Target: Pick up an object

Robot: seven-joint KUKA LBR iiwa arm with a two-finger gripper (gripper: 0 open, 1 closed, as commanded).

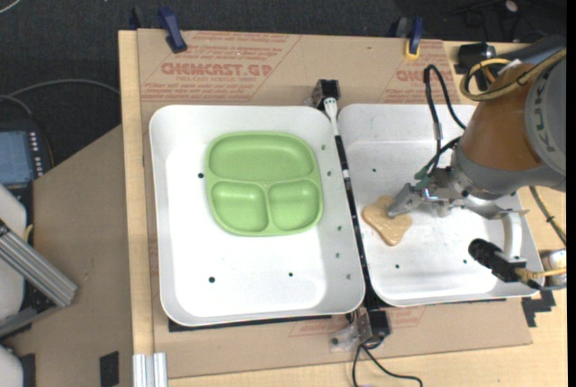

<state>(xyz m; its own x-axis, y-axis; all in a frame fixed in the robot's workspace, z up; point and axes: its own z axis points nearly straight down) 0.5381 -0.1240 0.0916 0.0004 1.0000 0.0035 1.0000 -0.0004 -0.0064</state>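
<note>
**Arm low over the tan piece in the right bin**

Two white bins sit side by side on the brown surface [270,52]. The left bin [180,286] holds a green plate [264,183] with three parts: one long part at the top and two small parts below. The plate lies flat near the middle of its bin.

The right bin [423,282] holds a small tan piece [387,221]. It is flat and lumpy, and it lies near the left wall of that bin, close to where the two bins meet.

The arm [504,138] comes in from the right, low over the right bin. Its end effector [407,203] points left and sits right at the top right edge of the tan piece. I cannot tell how the end effector is set. The tan piece lies on the bin floor.

A blue clip [171,28] and another clip [414,36] hold the far edge of the surface.
</note>
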